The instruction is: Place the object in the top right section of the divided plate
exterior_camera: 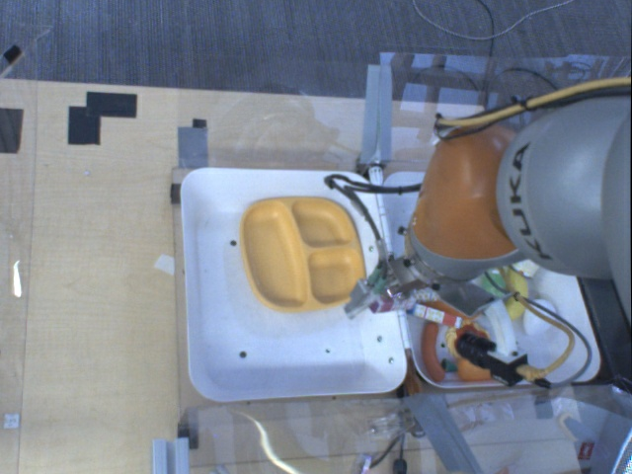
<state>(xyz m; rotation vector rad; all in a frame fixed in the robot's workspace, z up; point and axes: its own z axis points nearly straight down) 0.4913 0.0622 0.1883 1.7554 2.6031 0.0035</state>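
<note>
A yellow divided plate lies in the left white bin. It has one long section on the left and two smaller ones on the right; the top right section holds nothing. My gripper hangs low over the plate's lower right rim, at the seam between the two bins. A small greenish and reddish bit shows right at the gripper tip, too small and blurred to name. The grey arm with its orange band covers much of the right bin.
The right bin holds several items: an orange and red piece, a yellow one and something white. A black cable loops over the plate's upper right corner. Metal posts stand behind the bins.
</note>
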